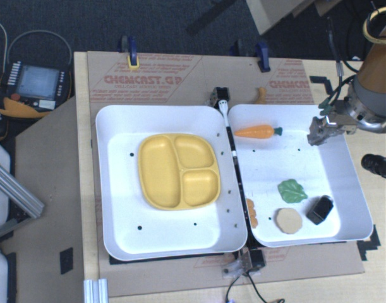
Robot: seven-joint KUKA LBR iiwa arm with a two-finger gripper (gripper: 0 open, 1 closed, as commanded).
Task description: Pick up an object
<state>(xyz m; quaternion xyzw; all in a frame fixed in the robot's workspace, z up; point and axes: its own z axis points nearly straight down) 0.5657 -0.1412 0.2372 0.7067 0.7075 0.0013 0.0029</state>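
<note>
Scanning from the left, the left bin (117,169) carries a yellow divided plate (179,170) — broad, stiff and low, a poor thing for two fingers to lift. In the right bin (344,175) lie the likelier picks: a carrot (254,131) near the far rim, a small orange piece (251,213) hard against the near-left wall, a green leaf (292,190), a tan disc (288,220) and a small black block (319,209) toward the near right corner. All look like light toy pieces, probably smooth plastic and apt to slip. The carrot seems the best choice, taken across its thick middle; the leaf looks thin and limp, the disc flat, the block close beside the disc. The bin floor is smooth white with low walls, and there is open floor around the carrot. The gripper (319,134) hovers over the bin's far right edge, well apart from the carrot — whether it is spread or pressed together I cannot tell. The bins rest on a cardboard-covered tabletop (180,74).
</note>
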